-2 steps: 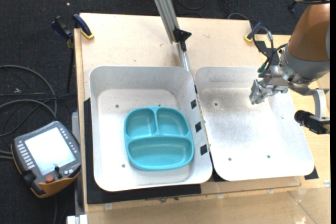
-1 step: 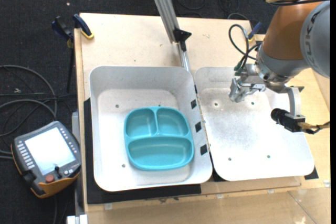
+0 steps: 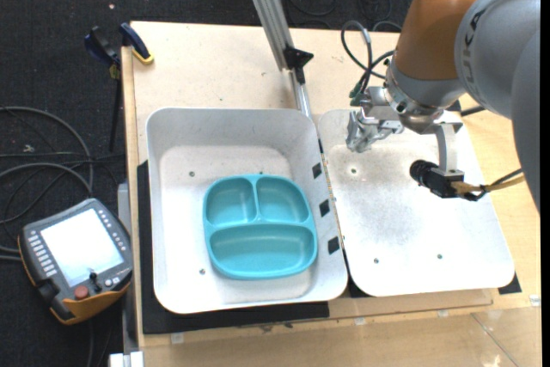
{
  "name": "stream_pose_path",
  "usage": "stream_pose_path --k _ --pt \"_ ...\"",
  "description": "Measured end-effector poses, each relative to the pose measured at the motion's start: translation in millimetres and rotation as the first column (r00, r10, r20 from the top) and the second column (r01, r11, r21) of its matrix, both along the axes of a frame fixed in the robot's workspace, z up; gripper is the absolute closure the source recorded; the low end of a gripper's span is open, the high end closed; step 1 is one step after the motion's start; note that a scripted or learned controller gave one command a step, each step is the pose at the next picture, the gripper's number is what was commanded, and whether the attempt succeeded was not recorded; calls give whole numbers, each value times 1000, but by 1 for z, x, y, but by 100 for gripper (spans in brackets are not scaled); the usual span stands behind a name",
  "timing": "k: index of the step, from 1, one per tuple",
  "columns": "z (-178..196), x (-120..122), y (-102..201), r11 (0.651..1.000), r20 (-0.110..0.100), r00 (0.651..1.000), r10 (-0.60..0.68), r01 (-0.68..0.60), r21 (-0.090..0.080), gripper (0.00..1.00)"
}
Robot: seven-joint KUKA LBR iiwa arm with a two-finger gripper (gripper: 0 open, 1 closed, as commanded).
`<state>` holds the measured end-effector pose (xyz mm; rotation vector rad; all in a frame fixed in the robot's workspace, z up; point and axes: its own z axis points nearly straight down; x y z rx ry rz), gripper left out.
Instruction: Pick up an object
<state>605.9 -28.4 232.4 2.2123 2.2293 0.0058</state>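
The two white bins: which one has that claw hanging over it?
The right bin. The gripper hangs over its far left corner, while the left bin holds a teal divided plate with no arm above it.

My gripper (image 3: 361,136) hangs over the far left corner of the right bin (image 3: 430,258), fingers pointing down at its speckled white floor. Whether they are parted or closed, I cannot make out. Below me and to my left, across the wall between the bins, a teal divided plate (image 3: 258,226) lies flat in the left bin (image 3: 172,142), well apart from me. Just to my right a small black camera (image 3: 432,177) juts from my wrist.
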Motion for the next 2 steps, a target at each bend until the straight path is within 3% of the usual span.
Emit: stream_pose_path --k 1,2 --pt "11 11 52 1000 0 1000 0 0 0 100" --pt "-1 17 102 1000 -3 1000 0 0 -1 100"
